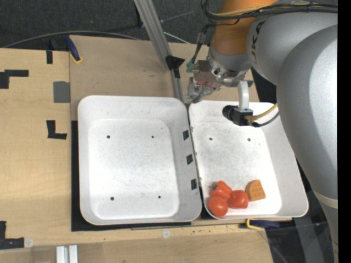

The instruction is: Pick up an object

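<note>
The gripper point(193, 96) hangs at the far end of the bench, over the seam where the left bin point(88, 147) meets the right bin point(274, 163) — whether its claw is apart or together cannot be told from here. Nothing is seen between its tips. The objects lie well apart from it, at the near end of the right bin: three red pieces point(226, 197) clustered touching one another, with an orange-brown piece point(255, 190) just beside them.
</note>
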`<state>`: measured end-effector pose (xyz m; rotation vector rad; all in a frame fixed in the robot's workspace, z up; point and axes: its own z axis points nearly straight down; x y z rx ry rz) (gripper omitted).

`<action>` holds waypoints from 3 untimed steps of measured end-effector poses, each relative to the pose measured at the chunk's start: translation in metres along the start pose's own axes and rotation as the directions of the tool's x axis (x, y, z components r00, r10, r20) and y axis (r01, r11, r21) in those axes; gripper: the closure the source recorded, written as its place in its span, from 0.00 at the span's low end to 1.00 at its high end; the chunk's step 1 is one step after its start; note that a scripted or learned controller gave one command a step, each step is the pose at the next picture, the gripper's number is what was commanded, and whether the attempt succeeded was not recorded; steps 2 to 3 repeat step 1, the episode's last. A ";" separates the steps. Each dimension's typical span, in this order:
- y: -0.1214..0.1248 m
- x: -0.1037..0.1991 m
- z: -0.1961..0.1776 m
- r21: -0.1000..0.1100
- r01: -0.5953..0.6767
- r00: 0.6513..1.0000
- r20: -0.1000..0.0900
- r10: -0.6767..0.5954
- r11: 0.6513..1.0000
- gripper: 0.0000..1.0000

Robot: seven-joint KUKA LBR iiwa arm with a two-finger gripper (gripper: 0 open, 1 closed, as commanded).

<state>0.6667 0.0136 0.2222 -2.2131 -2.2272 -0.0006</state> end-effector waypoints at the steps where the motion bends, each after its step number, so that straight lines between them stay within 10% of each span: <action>1: 0.014 0.051 -0.009 -0.001 0.001 1.000 0.000 -0.001 1.000 1.00; 3: 0.014 0.051 -0.009 -0.001 0.001 1.000 0.000 -0.001 1.000 1.00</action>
